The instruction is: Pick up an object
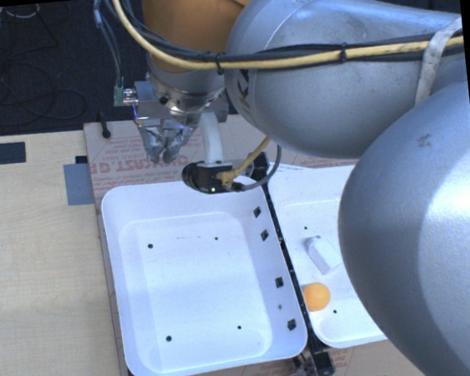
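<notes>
An orange ball (316, 296) lies in the right bin (318, 184) near its front left corner. A small white block (319, 254) lies just behind the ball in the same bin. My gripper (166, 147) hangs beyond the far rim of the left bin (114, 262), over the cardboard, well away from both things. I see nothing in its grasp. The big grey arm hides most of the right bin.
A black divider strip (275, 254) with clips runs between the two bins. Brown cardboard (124, 165) lies under and behind the bins. The wooden bench top (36, 279) stretches out to the left, with dark patches near its back.
</notes>
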Controlling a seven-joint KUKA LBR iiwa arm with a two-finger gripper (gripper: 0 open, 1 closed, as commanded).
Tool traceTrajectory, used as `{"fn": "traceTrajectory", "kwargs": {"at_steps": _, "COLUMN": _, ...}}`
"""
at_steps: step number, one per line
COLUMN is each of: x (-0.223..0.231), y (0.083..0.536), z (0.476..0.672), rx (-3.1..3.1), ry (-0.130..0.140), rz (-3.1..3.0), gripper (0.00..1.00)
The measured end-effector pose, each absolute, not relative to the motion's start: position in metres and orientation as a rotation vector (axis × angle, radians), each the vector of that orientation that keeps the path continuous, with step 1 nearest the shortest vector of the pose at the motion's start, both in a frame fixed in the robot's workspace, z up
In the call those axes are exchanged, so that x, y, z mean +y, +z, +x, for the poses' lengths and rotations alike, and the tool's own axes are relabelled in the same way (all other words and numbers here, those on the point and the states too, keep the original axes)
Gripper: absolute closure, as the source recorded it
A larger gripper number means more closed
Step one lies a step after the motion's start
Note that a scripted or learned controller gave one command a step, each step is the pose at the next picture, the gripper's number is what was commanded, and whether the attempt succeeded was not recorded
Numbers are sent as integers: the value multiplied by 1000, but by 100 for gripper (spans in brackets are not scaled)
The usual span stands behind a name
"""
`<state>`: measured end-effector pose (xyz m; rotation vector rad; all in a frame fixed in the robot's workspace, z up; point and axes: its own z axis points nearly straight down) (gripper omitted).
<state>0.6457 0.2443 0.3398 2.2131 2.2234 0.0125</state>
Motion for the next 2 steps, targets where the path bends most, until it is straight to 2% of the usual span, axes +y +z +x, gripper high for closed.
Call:
{"fn": "traceTrajectory", "kwargs": {"at_steps": 1, "x": 233, "y": 219, "z": 642, "rx": 2224, "ry": -17, "rz": 2225, "gripper": 100}}
{"fn": "traceTrajectory", "kwargs": {"at_steps": 2, "x": 243, "y": 241, "z": 624, "rx": 2225, "ry": -5, "rz": 2220, "gripper": 100}}
